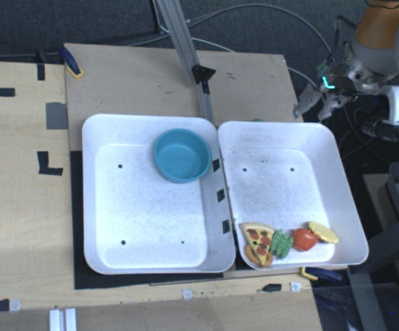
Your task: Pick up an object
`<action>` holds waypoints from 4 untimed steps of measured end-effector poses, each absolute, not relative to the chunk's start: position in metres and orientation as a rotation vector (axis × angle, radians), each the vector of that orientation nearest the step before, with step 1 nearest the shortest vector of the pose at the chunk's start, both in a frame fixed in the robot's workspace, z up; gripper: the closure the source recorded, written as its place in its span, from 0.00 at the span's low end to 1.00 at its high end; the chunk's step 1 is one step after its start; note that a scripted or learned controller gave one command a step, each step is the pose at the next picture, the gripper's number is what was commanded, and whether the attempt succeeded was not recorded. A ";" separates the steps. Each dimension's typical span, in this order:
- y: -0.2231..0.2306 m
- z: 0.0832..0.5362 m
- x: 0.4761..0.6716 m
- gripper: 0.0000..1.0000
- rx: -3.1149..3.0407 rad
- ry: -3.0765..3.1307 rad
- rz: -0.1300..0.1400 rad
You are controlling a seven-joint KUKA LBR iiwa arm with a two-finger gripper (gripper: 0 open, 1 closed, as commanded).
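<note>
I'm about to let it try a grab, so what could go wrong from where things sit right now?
1. The pizza slice, green piece, tomato and yellow piece sit packed together, so the fingers may catch two or push them apart.
2. They lie against the right bin's near wall, which may block a finger.
3. The gripper sits outside the bin's far corner, so it has a long reach.

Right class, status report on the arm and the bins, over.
Pincer open, holding nothing, above the right bin's far corner. Toy food clustered along its near edge: pizza slice, tomato. Blue bowl in left bin. Path unobstructed.
</note>
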State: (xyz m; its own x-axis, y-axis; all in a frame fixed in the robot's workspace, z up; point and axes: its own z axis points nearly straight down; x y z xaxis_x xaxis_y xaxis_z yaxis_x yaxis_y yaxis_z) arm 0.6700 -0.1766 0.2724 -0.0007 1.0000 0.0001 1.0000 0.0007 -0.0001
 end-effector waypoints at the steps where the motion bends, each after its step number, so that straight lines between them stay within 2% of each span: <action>1: -0.177 0.272 0.670 0.00 -2.221 -2.222 0.000; 4: -0.183 0.123 0.658 0.00 -2.218 -2.218 0.006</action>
